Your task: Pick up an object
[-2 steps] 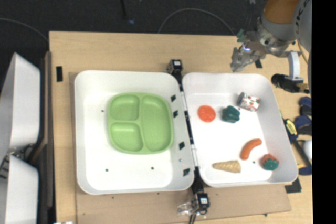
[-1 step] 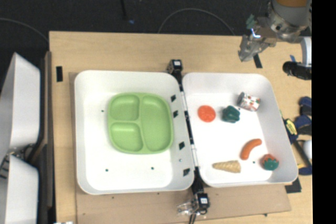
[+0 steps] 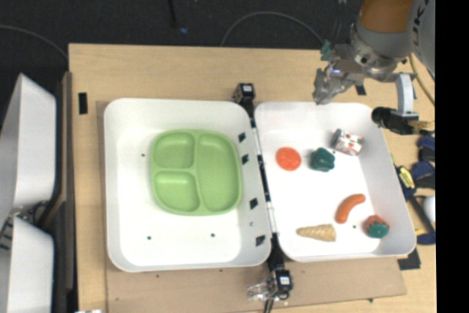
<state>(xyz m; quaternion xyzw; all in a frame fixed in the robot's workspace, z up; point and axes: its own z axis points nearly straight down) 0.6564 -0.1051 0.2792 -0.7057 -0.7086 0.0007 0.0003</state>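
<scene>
I am watching the end effector [image 3: 327, 88] hanging over the far rim of the right bin [image 3: 308, 113], near its top-left corner. It is carrying nothing, and I cannot tell from this slant whether it is open or closed.

Any object will do, and all the candidates are sitting in the right bin, toward 5 and 6 o'clock from the end effector. The silver wrapped piece [image 3: 346, 142] is lying nearest, at about 5 o'clock, with its long axis tilting from upper left to lower right. The orange disc [image 3: 288, 158] is sitting at about 7 o'clock, and the dark green lump [image 3: 321, 160] just beside it on the right, close but apart.

Farther off, I am seeing the orange sausage [image 3: 349, 207] angled up to the right, the cone [image 3: 317, 232] lying roughly flat along the near wall, and a green and red piece [image 3: 377, 227] tucked by the right corner.

The left bin [image 3: 117, 179] is holding a green divided plate [image 3: 196, 171]. Nothing is standing between the end effector and the silver piece; I am judging the wall close to it as the main nuisance.
</scene>
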